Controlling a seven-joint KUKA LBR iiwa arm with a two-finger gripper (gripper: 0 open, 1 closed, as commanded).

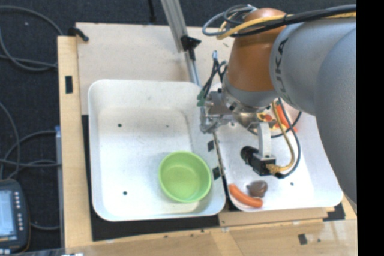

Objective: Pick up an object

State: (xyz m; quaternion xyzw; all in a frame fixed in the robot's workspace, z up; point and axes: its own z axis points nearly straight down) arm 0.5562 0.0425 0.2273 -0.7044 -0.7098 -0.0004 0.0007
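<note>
Now, gripper (pixel 210 122): above the wall between the bins; how wide it stands is unreadable.
Green bowl (pixel 185 175): left bin (pixel 120 129), front, near the gripper.
Orange carrot (pixel 245 195): right bin (pixel 303 180), front edge, just beside brown lump (pixel 257 188).

bowl (pixel 185 175): lime green | stick (pixel 246 196): orange | lump (pixel 257 188): brown-grey | left-hand bin (pixel 114 129): white, dark specks | right-hand bin (pixel 315 180): white | table (pixel 120 51): pale tan | arm (pixel 318 63): grey, orange band
</note>
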